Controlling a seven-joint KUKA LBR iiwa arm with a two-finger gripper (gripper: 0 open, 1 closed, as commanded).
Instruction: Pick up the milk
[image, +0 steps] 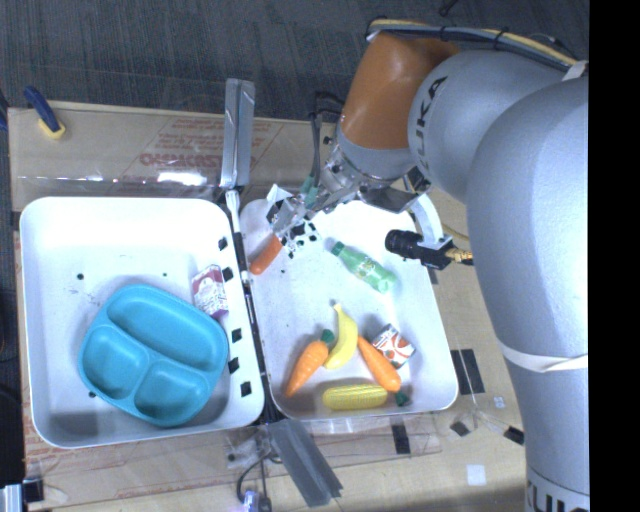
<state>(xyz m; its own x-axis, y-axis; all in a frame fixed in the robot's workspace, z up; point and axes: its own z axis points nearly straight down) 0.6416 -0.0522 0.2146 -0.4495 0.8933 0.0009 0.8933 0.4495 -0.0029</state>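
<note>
We see the grey KUKA arm with its orange band (395, 85) reaching over the right-hand shallow white bin (440, 385).

In the left white bin (40, 300) lies a blue divided plastic tray (150, 355), with a small red-and-white can (209, 290) beside it. The right bin holds a yellow banana (343, 337), two orange carrots (305, 367), a yellow corn cob (353, 397), a green bottle (362, 266) and the small red-and-white milk carton (394, 345) near its front right corner. The gripper (291, 215) hovers at the far left corner; we cannot tell its state.
</note>
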